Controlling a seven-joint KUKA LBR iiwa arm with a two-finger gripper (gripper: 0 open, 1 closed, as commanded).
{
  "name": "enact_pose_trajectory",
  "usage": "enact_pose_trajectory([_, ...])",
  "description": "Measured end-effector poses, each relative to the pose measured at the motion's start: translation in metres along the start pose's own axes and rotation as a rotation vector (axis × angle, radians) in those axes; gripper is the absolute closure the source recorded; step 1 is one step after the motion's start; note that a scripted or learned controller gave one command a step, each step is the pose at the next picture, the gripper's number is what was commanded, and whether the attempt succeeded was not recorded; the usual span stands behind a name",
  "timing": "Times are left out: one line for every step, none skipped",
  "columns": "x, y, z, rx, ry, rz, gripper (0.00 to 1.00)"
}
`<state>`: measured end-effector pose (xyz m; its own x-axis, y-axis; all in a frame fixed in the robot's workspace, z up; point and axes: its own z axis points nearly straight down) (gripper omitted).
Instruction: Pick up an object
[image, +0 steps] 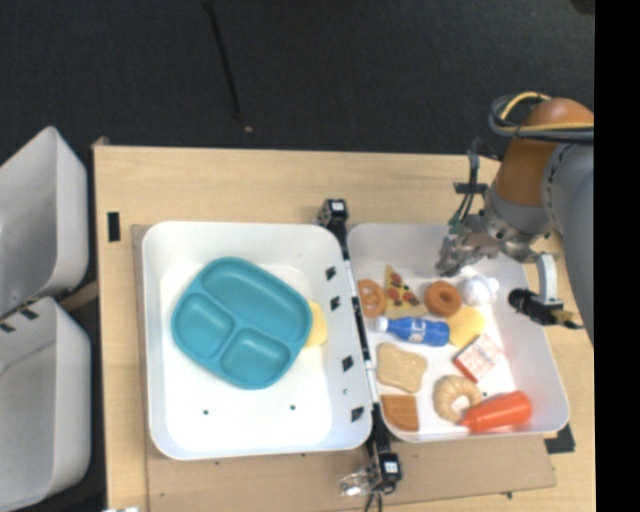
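The right bin (540, 350) holds several toy foods: a brown donut (442, 297), a pretzel (371, 296), a blue bottle (418, 330), a lemon-yellow piece (467, 322), a slice of toast (401, 367), a waffle square (400, 411), a croissant (455, 395), a red-and-white packet (477, 357), an orange carrot (497, 411) and a white round piece (479, 290). My gripper (457, 254) hangs over the bin's back part, just above and behind the donut. I see nothing held between its fingers.
The left bin (160, 400) carries a teal divided plate (241, 321) with a yellow item (316, 324) tucked at its right edge. A clip-lined divider (352, 330) separates the two bins. The grey arm with its orange band (525, 170) comes in from the upper right.
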<state>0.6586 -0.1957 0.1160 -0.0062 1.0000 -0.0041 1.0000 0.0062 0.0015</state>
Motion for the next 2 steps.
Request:
enact_pose_trajectory([-0.005, -0.004, -0.061, -0.003, 0.002, 0.006, 1.0])
enact_pose_trajectory([-0.004, 0.0, -0.124, -0.003, 0.002, 0.004, 1.0])
